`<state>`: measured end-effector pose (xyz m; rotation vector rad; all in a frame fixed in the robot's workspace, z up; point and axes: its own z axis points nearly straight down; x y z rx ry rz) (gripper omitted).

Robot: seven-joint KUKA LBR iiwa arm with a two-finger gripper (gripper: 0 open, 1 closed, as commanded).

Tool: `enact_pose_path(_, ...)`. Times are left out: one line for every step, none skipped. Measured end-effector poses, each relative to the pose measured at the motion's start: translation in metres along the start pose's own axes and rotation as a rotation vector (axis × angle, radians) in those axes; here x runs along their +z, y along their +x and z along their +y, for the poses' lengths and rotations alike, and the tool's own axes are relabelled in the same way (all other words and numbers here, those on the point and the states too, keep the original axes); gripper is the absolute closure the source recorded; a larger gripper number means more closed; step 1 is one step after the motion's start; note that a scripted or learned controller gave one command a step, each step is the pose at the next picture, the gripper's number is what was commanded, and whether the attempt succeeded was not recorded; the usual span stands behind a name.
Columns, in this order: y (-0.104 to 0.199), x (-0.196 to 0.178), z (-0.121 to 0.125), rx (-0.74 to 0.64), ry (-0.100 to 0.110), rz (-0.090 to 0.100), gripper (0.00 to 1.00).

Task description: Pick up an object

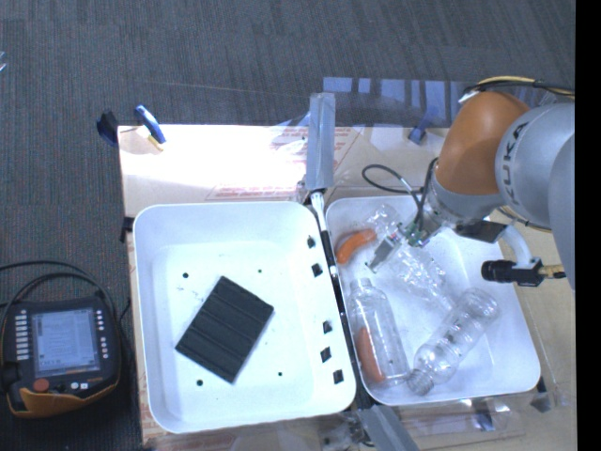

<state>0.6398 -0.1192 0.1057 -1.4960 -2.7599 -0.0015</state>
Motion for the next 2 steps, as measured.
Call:
enact_pose_path(0.000, -0.006, 0.000, 0.001, 0.003, 0.004, 1.00)
enact_pose_path(0.060, -0.079, 0.045, 0.142, 0.003, 0.000, 1.00)
